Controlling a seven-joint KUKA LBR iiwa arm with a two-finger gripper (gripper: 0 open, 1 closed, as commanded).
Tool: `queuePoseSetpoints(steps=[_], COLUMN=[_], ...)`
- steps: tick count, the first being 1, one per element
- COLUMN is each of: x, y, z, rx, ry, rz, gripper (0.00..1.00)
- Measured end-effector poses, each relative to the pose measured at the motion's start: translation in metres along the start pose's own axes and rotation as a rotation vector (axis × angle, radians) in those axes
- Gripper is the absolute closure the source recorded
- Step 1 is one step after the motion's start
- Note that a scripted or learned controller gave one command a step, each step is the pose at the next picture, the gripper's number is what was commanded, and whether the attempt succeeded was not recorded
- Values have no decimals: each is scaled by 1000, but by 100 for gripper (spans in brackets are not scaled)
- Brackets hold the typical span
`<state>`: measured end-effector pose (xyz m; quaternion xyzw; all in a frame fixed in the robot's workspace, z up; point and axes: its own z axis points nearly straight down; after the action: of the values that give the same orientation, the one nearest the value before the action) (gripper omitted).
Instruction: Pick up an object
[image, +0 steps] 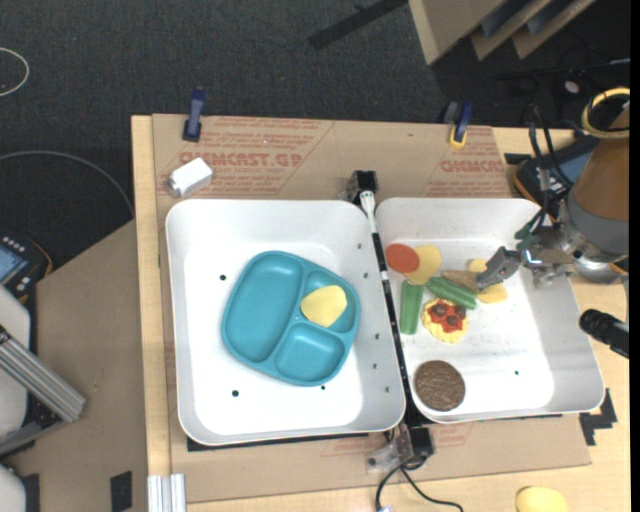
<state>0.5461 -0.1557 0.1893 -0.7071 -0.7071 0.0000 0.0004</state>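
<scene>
1. Cardboard sheet (300, 150) covers the bench, above dark carpet (90, 60).
2. Left bin (200, 300) holds a blue plate (265, 320) bearing a yellow piece (324, 304).
3. Right bin (560, 370) holds toy food (440, 300); the gripper (497, 268) is among it, grip unclear.

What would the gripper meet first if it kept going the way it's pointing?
The gripper points left and down into the right bin. First in line looks like the small yellow piece just at its tip, then the green toy, though height is unclear.
</scene>
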Motion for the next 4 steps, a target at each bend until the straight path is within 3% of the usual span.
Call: queuePoseSetpoints(steps=[1,2,3,4], x=[25,0,135,69], y=[-48,-17,-30,-67], z=[109,92,0,-112], rx=[7,-5,-10,-14], ry=[3,-3,6,-5], rz=[1,0,-15,6], gripper=[0,0,0,0])
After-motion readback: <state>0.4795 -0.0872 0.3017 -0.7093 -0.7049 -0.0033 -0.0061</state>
